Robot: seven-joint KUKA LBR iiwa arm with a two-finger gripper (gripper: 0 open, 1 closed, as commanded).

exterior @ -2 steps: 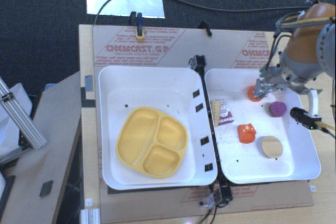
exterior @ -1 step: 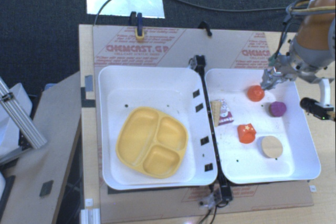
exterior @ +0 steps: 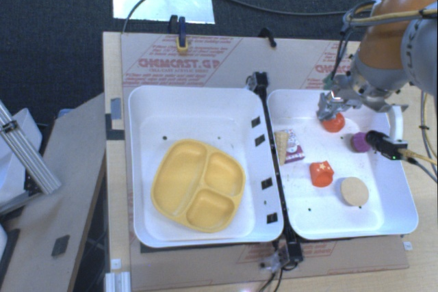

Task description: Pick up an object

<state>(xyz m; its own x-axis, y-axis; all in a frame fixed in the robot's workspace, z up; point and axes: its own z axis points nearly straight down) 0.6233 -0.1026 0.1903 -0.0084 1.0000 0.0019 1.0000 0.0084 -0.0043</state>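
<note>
My gripper (exterior: 331,108) hangs over the far part of the right bin (exterior: 301,229), directly above a small orange-red round object (exterior: 335,123) that peeks out beneath its fingertips. Whether that object sits between the fingers is hidden. Elsewhere in the right bin lie a purple piece (exterior: 360,142), an orange block (exterior: 321,173), a tan round disc (exterior: 354,191) and a small packet with a printed label (exterior: 289,146) by the left wall.
The left bin (exterior: 147,106) holds a yellow divided tray (exterior: 198,185). Black clips run along the divider (exterior: 263,143) between the bins. A metal rail (exterior: 24,147) lies off the bench at the left.
</note>
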